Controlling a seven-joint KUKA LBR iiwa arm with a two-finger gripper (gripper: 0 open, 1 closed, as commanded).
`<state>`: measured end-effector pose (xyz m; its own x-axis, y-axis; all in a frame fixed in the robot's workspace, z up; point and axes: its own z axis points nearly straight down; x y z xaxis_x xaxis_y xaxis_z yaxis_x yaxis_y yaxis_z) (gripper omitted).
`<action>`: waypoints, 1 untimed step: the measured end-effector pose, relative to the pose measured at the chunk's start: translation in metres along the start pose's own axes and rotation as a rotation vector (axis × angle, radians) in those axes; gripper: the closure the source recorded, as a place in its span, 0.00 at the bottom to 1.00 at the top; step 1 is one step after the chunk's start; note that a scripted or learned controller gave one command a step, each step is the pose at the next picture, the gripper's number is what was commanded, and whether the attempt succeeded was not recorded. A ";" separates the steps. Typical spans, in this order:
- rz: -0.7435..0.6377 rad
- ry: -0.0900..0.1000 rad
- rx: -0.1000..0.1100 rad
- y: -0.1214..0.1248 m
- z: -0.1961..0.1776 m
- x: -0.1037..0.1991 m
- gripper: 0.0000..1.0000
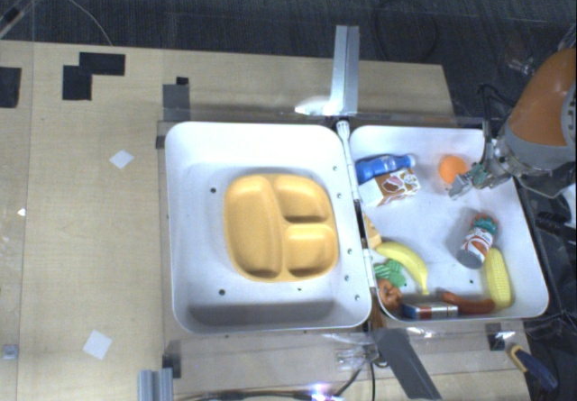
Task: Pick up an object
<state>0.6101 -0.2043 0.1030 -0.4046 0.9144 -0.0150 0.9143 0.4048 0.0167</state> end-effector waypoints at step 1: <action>-0.001 0.001 0.001 0.000 0.000 0.000 0.00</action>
<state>0.6100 -0.2038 0.1025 -0.4053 0.9141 -0.0145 0.9140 0.4055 0.0160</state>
